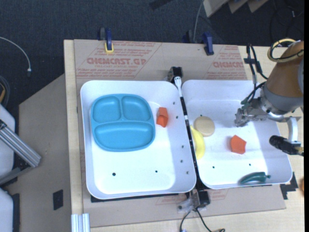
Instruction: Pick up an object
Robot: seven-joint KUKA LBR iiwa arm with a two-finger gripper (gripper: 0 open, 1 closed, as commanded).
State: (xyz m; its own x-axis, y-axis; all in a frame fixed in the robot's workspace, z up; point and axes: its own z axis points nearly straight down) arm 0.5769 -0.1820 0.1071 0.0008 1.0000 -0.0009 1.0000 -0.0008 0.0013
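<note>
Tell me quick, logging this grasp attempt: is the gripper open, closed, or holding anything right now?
Gripper: cannot be told; it hangs over the right bin, apart from the orange block.

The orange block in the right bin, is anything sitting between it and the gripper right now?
Nothing visible does. The gripper hangs over the right bin up and a little right of the orange block, with bare white floor between them. The beige round piece lies off to the left, clear of that path.
</note>
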